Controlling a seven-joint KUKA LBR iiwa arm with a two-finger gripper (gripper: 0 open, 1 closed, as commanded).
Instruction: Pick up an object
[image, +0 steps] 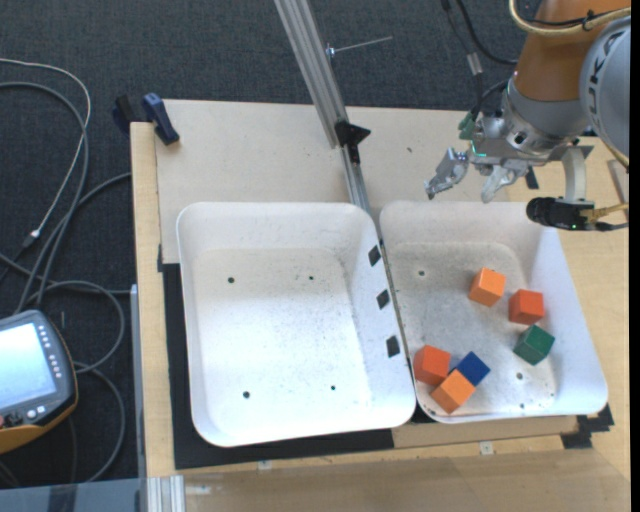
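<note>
Bench with two white bins side by side. Left bin shows bare floor with dark specks. Right bin holds six small blocks, all on its floor.

Blocks, far to near: orange block mid-bin, turned so a corner points toward the near edge. Red block just right of it, close but apart, sitting squarer to the bin walls. Green block near the right wall, turned diamond-wise. Near-left cluster: red-orange block, blue block and a second orange block, the near one. These three sit touching or almost touching; the blue one is wedged between the other two, corner pointing far. All are roughly cubes, so none has a clear long axis.

Arm enters from the upper right, orange band above the wrist. Gripper hangs over the far rim of the right bin, above the bench board just past it. Its fingers are spread apart, tips pointing down and left, with nothing between them. It is well apart from every block.

A metal rail runs slantwise from the far edge down to the gap between the bins. Blue clamp at the bench's far-left corner. Handheld pendant on the floor at left, cables around it.
</note>
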